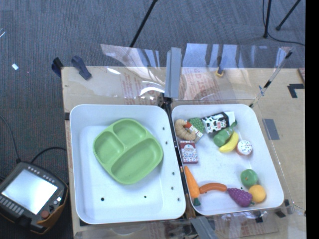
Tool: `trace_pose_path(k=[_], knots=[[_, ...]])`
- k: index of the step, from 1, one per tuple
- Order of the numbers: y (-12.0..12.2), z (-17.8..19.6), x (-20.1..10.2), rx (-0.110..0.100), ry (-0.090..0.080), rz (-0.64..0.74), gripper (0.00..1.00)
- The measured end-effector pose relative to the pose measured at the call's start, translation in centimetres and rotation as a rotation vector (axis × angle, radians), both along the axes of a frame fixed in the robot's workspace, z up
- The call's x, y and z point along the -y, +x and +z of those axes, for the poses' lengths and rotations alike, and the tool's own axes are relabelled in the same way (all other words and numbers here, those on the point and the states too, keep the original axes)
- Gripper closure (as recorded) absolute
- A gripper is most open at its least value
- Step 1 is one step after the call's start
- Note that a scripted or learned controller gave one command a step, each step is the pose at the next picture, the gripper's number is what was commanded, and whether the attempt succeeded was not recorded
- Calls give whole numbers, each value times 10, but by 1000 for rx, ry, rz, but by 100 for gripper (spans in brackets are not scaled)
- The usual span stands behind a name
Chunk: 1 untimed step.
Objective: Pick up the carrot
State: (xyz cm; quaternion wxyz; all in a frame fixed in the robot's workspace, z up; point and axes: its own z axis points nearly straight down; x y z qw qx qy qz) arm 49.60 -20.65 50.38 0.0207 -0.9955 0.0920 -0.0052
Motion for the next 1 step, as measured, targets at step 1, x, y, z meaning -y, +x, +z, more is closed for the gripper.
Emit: trace_pose_path(k=[1], knots=[[2, 8, 0, 5, 14, 3, 100]])
